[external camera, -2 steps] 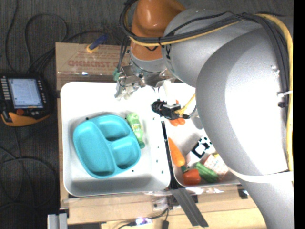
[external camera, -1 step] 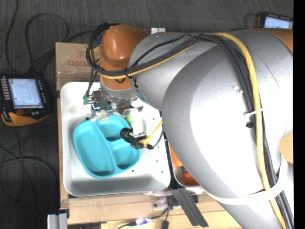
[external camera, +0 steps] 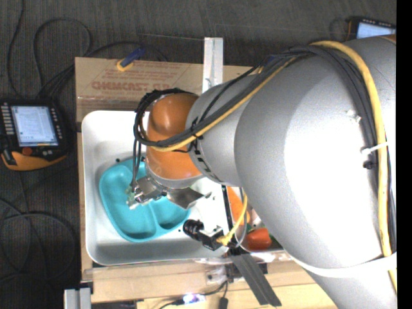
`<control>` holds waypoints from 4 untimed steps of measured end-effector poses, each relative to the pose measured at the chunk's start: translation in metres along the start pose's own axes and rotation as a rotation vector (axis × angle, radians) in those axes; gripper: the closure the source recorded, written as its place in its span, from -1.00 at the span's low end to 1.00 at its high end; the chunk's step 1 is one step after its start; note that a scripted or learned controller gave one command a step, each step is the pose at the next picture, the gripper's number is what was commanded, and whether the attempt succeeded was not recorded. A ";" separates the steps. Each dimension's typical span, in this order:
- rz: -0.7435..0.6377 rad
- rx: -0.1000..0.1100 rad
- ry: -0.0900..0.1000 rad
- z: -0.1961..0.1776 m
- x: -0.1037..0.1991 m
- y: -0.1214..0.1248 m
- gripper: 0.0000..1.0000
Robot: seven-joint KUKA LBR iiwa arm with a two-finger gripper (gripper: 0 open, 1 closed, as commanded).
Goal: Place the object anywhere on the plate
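Gripper (external camera: 143,195): the wrist housing above it covers its tip, so whether it is open or closed, and whether it carries anything, cannot be told from the camera view. It stands over the teal plate (external camera: 114,195), above the plate's middle toward the right-hand side; its height over the plate surface cannot be judged from this slanted view. The plate lies in the left bin (external camera: 90,172), toward that bin's front left, with white floor showing around it. No loose object is visible on the bare teal surface. Object location: unconfirmed. Either it is under the wrist at the gripper, or it remains in the right bin, where an orange item (external camera: 239,206) and a red item (external camera: 259,238) show partly beneath the arm (external camera: 309,159). Judged step: release over the plate. Procedure, if the object is carried: keep the gripper inside the plate outline, lower until the object is close to the surface, then open fully and lift straight up. Avoid releasing near the raised rim, where a rounded item could roll off onto the bin floor. Keep the black cable fitting (external camera: 199,232) hanging beside the wrist clear of the bin wall during the retreat.
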State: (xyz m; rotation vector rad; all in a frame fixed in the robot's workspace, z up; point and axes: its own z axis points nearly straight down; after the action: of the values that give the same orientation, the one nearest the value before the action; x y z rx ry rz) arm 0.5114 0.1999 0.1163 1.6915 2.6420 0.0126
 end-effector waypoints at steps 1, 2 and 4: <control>-0.346 -0.044 -0.010 0.007 -0.001 -0.013 1.00; -0.357 -0.039 0.000 0.009 0.007 -0.014 -1.00; -0.131 0.017 0.002 -0.036 -0.035 -0.046 1.00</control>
State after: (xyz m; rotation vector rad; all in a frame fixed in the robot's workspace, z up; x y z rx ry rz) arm 0.4834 0.1490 0.1523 1.5199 2.7560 -0.0084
